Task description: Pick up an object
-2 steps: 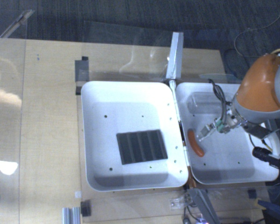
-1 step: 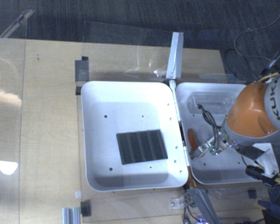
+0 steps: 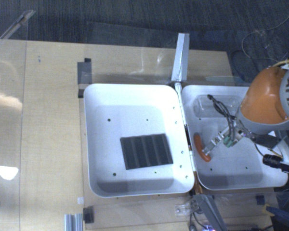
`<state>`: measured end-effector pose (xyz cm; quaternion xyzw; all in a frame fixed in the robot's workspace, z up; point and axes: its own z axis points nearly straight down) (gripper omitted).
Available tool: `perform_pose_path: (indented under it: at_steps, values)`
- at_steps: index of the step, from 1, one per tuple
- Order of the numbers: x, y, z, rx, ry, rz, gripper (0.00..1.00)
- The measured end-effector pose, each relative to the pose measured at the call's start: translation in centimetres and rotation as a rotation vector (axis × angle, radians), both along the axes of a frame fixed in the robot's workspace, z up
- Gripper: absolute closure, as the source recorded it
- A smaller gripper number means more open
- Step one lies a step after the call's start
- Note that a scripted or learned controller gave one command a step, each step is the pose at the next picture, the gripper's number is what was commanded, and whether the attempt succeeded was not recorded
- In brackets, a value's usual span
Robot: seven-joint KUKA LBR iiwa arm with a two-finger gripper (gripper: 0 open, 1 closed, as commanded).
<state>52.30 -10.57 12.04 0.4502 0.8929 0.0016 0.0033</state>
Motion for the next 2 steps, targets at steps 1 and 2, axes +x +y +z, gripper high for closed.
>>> perform_pose_path:
  at_steps: [1, 2]
  values:
    - [9.1, -2.1, -3.1, 0.007, 0.048, -0.256, 0.0]
    - [12.1, -1.0, -3.5, -0.016, 0.116, -0.351, 0.0]
